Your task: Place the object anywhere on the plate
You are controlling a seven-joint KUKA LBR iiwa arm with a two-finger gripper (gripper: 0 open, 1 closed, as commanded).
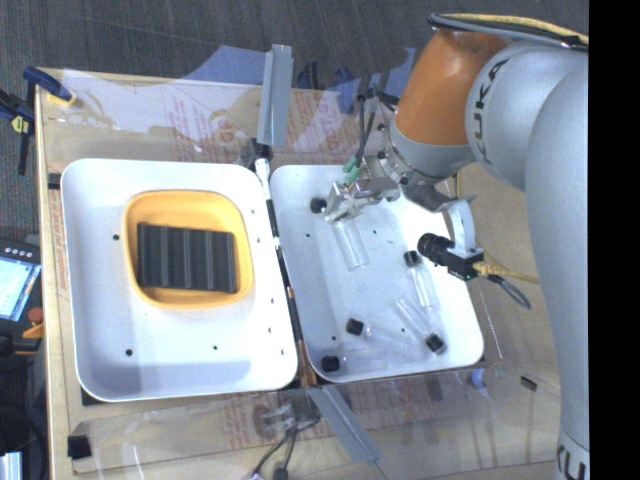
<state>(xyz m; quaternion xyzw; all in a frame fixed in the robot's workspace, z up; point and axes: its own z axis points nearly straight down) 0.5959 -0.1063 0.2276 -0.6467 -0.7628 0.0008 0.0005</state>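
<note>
A yellow plate (190, 208) with a dark ribbed centre lies in the left bin (100, 348). Several clear tubes with black caps lie in the right bin (385, 363). One tube (353, 247) lies near the bin's upper middle, another (423, 286) towards the right, and a third (408, 318) below it. My gripper (343, 206) hangs over the right bin's upper left part, just above the upper tube's far end and beside a black cap (318, 205). I see no object gripped by it.
Loose black caps (354, 326) lie near the right bin's front edge. A grey bar (273, 93) stands behind the gap between the bins. The arm's orange band (450, 88) and grey body cover the right bin's back right corner.
</note>
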